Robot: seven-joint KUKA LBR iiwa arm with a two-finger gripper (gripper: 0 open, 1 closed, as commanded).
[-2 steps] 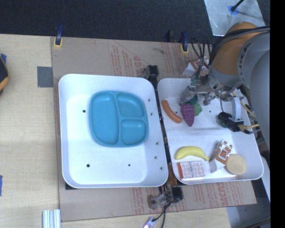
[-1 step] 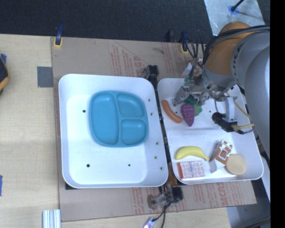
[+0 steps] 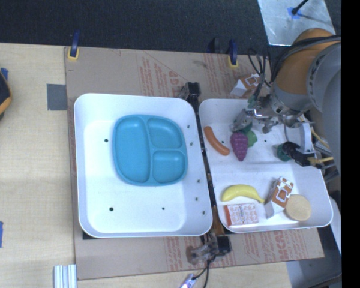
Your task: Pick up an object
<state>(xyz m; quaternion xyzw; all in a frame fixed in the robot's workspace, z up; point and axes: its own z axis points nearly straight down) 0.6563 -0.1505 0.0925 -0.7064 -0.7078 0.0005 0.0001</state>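
In the right bin (image 3: 261,161) lie an orange sausage (image 3: 216,140), a purple bunch of grapes (image 3: 239,144), a yellow banana (image 3: 241,192), a red and white packet (image 3: 240,213), a small orange and white carton (image 3: 281,192) and a round tan biscuit (image 3: 297,207). My gripper (image 3: 254,117) hangs low over the bin's far side, just above and right of the grapes. A small green thing (image 3: 242,125) shows at its tip, partly hidden by it. Whether the gripper touches it I cannot tell.
The left bin (image 3: 96,191) holds a blue divided plate (image 3: 150,149). The grey arm with its orange band (image 3: 306,59) comes in from the upper right and covers the right bin's far corner. A dark green object (image 3: 284,152) sits by the bin's right wall.
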